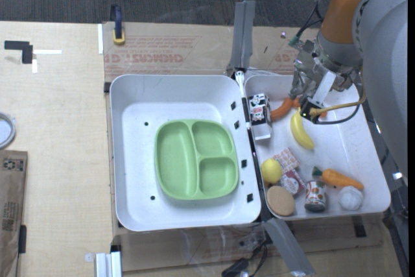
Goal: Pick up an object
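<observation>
Right bin (353, 143) holds a banana (301, 132) just beside the claw (299, 93)

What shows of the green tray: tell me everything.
The tray is pale green and looks like smooth plastic, a rounded rectangle with a raised rim. Ridges split it into three compartments: one long one on the view's left side and two smaller ones on the right. It lies flat, right side up and slightly turned, in the middle of the left bin, resting on the bin's white floor, apart from its walls. Nothing else touches it.
</observation>
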Motion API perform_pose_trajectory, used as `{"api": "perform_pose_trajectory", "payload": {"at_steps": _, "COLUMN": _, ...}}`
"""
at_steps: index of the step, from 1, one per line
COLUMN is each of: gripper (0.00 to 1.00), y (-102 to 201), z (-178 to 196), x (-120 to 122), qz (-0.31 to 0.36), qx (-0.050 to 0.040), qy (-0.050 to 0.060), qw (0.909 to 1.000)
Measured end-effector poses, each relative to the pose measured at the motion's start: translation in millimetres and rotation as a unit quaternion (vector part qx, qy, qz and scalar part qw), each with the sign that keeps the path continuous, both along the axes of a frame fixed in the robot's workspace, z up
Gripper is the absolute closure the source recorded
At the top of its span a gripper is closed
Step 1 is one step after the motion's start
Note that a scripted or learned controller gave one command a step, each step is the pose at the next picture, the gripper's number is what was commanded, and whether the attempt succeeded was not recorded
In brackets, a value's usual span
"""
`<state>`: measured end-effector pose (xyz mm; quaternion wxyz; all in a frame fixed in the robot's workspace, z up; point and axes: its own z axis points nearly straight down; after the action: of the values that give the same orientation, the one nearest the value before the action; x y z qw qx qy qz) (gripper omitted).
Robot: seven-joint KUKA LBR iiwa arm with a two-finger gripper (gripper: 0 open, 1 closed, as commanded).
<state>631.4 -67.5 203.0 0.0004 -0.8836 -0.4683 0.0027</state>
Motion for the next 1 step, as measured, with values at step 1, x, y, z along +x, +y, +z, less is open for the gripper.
{"api": "perform_pose_trajectory", "payload": {"at_steps": 1, "gripper": 1.00, "y": 19.1, "z": 30.7, "x": 27.3, "qz": 0.053, "qx": -0.0003, "qy": 0.000, "qw": 0.9986}}
